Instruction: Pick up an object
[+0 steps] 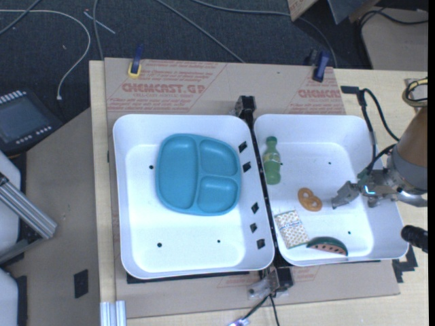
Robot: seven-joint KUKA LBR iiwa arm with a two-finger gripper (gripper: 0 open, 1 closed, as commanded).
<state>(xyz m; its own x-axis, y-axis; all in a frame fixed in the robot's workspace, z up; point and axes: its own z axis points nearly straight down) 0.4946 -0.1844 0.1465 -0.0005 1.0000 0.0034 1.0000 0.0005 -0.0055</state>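
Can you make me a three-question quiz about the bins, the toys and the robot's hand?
1. Where is the blue divided plate?
A. left bin
B. right bin
C. off the bench

2. How many things lie in the right bin?
A. two
B. four
C. six

3. What is the gripper doing?
A. lifting the plate
B. gripping the bottle
C. hanging over the right bin, holding nothing

Answers: 1 A, it lies in the left bin. 2 B: green bottle, pretzel, checked packet, watermelon slice. 3 C, nothing sits between its fingers.
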